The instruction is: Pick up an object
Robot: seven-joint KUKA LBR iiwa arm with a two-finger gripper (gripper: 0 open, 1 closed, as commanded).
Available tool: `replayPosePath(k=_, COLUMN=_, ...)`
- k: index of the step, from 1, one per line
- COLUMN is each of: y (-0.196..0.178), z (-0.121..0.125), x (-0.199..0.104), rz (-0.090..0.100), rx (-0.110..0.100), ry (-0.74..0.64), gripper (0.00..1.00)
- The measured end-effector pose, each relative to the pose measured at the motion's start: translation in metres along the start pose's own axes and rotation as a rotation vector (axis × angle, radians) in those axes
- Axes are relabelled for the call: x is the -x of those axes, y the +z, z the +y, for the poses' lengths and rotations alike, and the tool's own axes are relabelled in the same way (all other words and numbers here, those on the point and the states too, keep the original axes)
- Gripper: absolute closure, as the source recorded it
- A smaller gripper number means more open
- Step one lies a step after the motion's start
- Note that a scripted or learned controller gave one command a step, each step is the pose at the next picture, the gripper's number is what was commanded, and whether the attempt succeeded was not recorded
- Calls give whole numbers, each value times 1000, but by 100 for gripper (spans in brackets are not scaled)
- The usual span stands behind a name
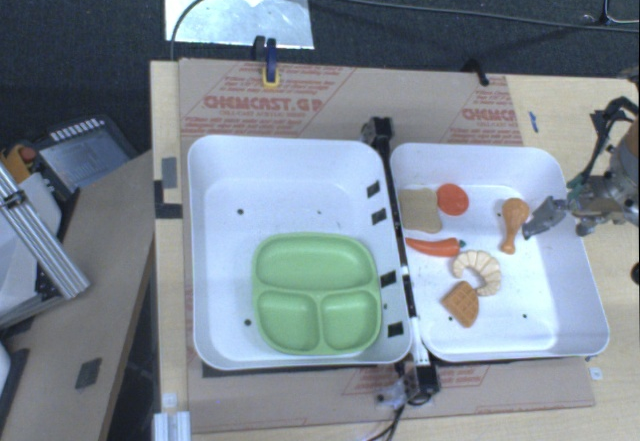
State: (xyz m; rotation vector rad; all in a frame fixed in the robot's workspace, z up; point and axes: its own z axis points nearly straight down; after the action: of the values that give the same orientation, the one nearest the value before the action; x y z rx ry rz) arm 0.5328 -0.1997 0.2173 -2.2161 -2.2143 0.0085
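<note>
**Gripper at the right bin's edge, drumstick nearest**

The gripper (545, 217) hangs over the right rim of the right bin (570, 329), and nothing sits between its jaws. Whether they stand apart or together I cannot tell; from up here they read as one dark grey wedge.

The nearest thing to it is the drumstick (513, 222), lying near the bin's right wall with its fat end up and its thin end pointing down toward the shrimp (480, 270). It looks like a toy of hard plastic: light, stiff, probably a bit slick. I'd take it across the narrow shank, where the jaws can close on two near-parallel sides; the rounded head would likely squirt out.

The rest of the toy food lies further left in the same bin. A tomato (452, 198) sits touching the top right corner of a bread slice (420, 211); round and smooth, it would likely roll. Below them a chili (433, 246) lies long and thin, near the divider. The shrimp curls just above a waffle wedge (461, 303), the two almost touching, so a grab at either risks nudging the other.

The drumstick has open floor on both sides, though the shrimp is close to its lower tip. The left bin (215, 229) holds a green tray (268, 269), well apart from all this. The counter (110, 259) around is out of the way.
</note>
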Motion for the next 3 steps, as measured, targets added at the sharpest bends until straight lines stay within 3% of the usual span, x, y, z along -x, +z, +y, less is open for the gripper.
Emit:
replayPosePath(k=1, y=-6, z=3, x=0, rz=-3, rx=11, ry=-4, gripper=0)
replayPosePath(k=3, y=115, z=-4, x=2, rz=-2, rx=11, ry=-1, gripper=0)
